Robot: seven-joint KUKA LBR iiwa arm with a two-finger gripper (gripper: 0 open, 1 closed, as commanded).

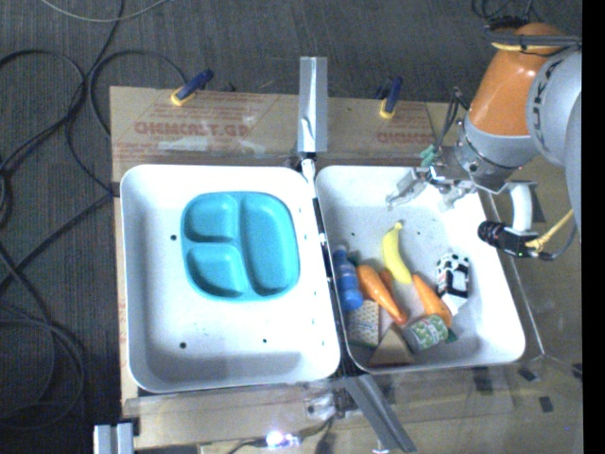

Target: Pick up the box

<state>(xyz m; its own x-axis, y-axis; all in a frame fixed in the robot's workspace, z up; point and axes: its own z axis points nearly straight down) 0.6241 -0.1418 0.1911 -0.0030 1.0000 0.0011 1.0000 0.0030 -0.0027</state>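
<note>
A small black-and-white box lies near the right wall of the right bin. A tan patterned box lies at the bin's front, partly under a blue bottle and a carrot. My gripper hangs over the bin's back part, above and behind the banana, well apart from both boxes. Its fingers are spread open and nothing sits between them.
A second carrot and a green-labelled can crowd the front of the right bin, close to both boxes. The left bin holds a blue divided plate. A metal divider post stands behind the bins.
</note>
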